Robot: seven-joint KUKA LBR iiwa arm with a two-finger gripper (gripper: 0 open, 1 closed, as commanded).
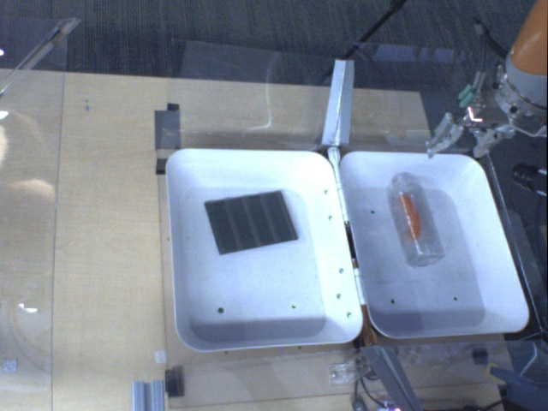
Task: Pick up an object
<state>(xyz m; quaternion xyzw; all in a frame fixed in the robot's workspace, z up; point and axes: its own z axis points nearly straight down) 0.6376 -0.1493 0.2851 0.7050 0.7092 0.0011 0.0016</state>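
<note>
Two shallow white bins sit side by side on a wooden bench. The left bin (184,315) holds a dark ribbed rectangular pad (251,222). The right bin (505,306) holds a clear plastic tube with an orange core (414,218), lying flat near its middle. The gripper (467,135) hovers above that bin's far right corner, fingers spread and empty. Nothing is lifted yet; descent, grasp and lift all seem to remain.
</note>
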